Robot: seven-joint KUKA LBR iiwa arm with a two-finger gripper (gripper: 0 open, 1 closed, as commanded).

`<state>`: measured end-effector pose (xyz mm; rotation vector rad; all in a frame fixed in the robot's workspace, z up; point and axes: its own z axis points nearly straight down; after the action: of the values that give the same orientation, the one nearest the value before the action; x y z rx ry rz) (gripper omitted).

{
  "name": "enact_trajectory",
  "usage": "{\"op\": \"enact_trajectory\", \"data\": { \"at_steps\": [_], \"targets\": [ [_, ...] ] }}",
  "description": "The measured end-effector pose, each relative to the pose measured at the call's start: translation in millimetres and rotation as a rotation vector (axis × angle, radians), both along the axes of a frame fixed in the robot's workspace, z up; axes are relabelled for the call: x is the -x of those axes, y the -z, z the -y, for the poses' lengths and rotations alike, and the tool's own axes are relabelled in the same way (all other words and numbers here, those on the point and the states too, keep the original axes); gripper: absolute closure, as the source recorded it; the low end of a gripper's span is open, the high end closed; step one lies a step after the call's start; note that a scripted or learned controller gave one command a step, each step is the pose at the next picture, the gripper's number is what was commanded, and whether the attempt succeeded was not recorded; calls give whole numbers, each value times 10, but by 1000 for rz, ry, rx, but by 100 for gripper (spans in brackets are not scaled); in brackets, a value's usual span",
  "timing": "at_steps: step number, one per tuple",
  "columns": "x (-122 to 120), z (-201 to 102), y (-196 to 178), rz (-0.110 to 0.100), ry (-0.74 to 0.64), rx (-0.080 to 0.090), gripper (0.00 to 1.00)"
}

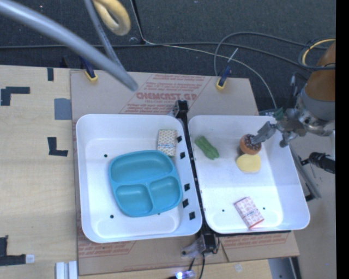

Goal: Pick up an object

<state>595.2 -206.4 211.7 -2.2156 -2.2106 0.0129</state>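
Counter (32, 163): pale wood surface with dark tape marks at the left; the far part is dark. A brown cardboard sheet (163, 92) lies under the bins, printed in red; the lettering reads roughly "CHEMCAST GP", partly crossed by a grey tube (65, 38) running in from the upper left. Two yellow-tipped clamps (221, 83) pin its far edge.

Left bin (87, 163): shallow, white. Holds a blue three-compartment tray (145, 182) near the middle, and a small speckled box (167, 141) leaning at the tray's far right corner; its print is too fine to read.

Right bin (289, 185): shallow, white, touching the left bin along a black joint.
- Green oblong object (206, 147), far left part.
- Yellow rounded object (248, 163), right of centre.
- Brown-and-orange round object (249, 145), just beyond the yellow one and touching or nearly touching it; identity unclear.
- Red-and-white patterned packet (248, 212), near edge; printing illegible.

Arm (322, 92): grey with an orange band, cut off at the right edge. Gripper (260, 136) reaches over the right bin's far right side, its tip at the brown-and-orange object. The fingers are small and blurred; whether they are spread, closed or holding anything cannot be told.

Yellow looped object (113, 15), top edge, partly cut off.
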Motion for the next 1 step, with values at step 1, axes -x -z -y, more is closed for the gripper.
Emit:
{"op": "enact_trajectory", "data": {
  "at_steps": [1],
  "targets": [
    [-30, -3, -77, 13, -4, 3, 0]
  ]
}}
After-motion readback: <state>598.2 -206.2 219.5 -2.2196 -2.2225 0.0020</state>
